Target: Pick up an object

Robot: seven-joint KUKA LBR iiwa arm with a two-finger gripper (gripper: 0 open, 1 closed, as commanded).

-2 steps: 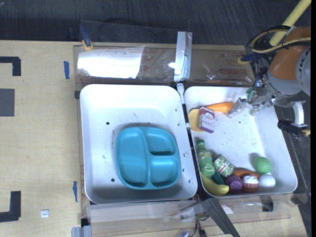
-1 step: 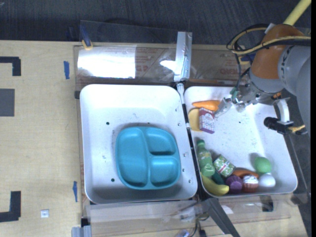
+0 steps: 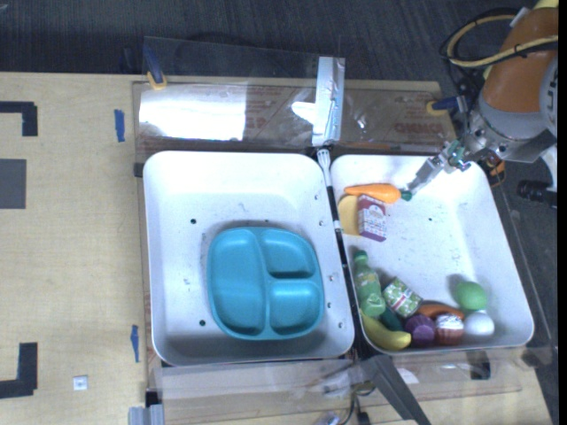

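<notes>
In the right bin (image 3: 443,237) my gripper (image 3: 408,192) slants down from the upper right, with its tip just right of an orange carrot (image 3: 372,189) near the bin's back left corner. A red and white carton (image 3: 374,221) lies just below the carrot, with a yellow piece (image 3: 347,216) beside it. Nothing shows held at the gripper's tip. Along the bin's front lie a green bottle (image 3: 366,286), a small can (image 3: 401,297), a banana (image 3: 386,334), a purple grape (image 3: 423,328), a white egg (image 3: 479,324) and a green lime (image 3: 469,294).
The left bin (image 3: 177,193) holds a blue divided plate (image 3: 264,282). A clear plastic sheet (image 3: 239,104) lies behind the bins. The arm's orange band (image 3: 523,69) and yellow cable hang over the right bin's back right corner.
</notes>
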